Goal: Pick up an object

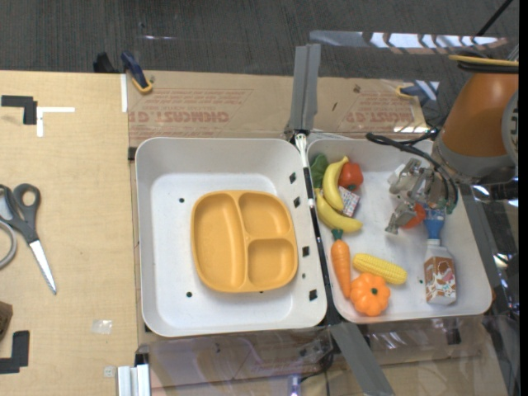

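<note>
Arm: the grey arm with the orange band (478, 118) is reached in from the right, so that its wrist is hung over the right bin, where the loose things lie.
Pincer: the two-finger metal pincer (404, 213) is lowered into the middle of the right white plastic bin (474, 304); whether it is released or clenched cannot be told, since cabling and glare are laid across it.
Task's thing: none is seen to be held. A small red-orange object (415, 215) lies just beside the pincer and is judged the likeliest target.
Other candidates: two yellow plastic bananas (332, 195), an orange toy carrot (341, 268), a yellow corn cob (379, 268), an orange toy pumpkin (370, 294) and a white sauce bottle (440, 275) are crowded in the same bin, near and left of the pincer.
Left bin: a yellow divided plastic plate (245, 240) is set flat in the left white bin (157, 221), well apart from the pincer.
Surface: grey-handled scissors (31, 231) lie far left on the surface.
</note>
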`<state>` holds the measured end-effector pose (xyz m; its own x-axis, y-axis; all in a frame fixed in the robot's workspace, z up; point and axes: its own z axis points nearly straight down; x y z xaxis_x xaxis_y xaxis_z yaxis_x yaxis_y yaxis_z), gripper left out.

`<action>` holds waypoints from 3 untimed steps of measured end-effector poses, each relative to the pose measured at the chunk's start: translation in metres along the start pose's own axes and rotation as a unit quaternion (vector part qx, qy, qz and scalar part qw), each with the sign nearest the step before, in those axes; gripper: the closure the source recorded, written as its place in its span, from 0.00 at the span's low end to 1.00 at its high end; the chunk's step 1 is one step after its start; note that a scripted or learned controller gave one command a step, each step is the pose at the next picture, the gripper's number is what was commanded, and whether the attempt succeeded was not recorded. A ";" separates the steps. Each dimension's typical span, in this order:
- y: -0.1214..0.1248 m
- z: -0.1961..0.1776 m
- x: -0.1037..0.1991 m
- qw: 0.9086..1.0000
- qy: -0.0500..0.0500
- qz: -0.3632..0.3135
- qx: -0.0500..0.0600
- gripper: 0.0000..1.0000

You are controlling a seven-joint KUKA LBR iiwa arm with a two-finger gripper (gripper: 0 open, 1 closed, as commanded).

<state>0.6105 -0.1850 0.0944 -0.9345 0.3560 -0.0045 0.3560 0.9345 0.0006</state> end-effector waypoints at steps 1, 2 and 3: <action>0.002 -0.011 -0.001 1.000 -0.002 -0.002 0.000 1.00; 0.069 -0.105 0.032 0.998 0.000 0.069 0.000 1.00; 0.021 0.001 0.001 1.000 0.000 0.019 0.000 1.00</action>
<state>0.6169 -0.1649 0.0937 -0.9199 0.3921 -0.0054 0.3921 0.9199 0.0008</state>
